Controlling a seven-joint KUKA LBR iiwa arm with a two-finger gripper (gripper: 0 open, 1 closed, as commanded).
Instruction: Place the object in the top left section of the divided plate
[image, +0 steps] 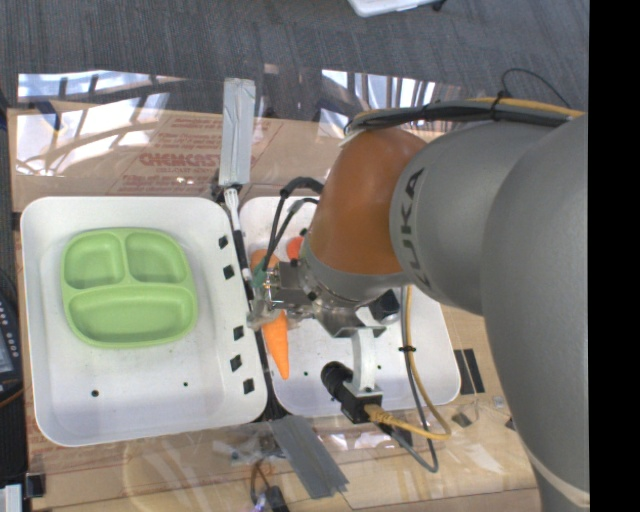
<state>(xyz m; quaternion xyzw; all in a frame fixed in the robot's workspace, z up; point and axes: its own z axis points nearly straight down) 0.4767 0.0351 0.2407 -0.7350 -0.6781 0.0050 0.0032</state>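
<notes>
A green divided plate (128, 288) lies in the left white bin (60, 400), with two small sections at its top and one long section below. An orange carrot (277, 350) lies in the right bin (440, 370) close to the wall between the bins, its tip pointing toward the front. My gripper (268, 300) hangs directly over the carrot's thick end, largely hidden under the grey and orange wrist (370, 210). I cannot tell whether it touches the carrot.
More orange pieces (293, 246) show in the right bin behind the gripper, partly hidden by cables. The bulky arm covers most of the right bin. Black clips (240, 340) line the divider between the bins. Grey tape (237, 130) runs along the back.
</notes>
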